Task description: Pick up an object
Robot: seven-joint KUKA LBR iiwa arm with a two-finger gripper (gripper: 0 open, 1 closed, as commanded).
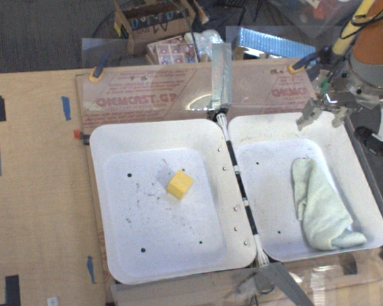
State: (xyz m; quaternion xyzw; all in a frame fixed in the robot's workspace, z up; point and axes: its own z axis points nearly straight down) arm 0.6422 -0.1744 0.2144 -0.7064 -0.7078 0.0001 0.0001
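A small yellow block (179,184) lies near the middle of the left bin (112,149). A pale green folded cloth (321,205) lies lengthwise in the right bin (263,143), toward its right side. My gripper (322,114) hangs over the far right corner of the right bin, above and beyond the cloth. Its two fingers (306,119) are spread apart with nothing between them.
Both white bins sit side by side with a metal divider strip (236,178) between them. A clear plastic wall (174,94) stands behind the bins, with boxes and clutter beyond it. Bare wooden bench with black and blue tape marks lies to the left.
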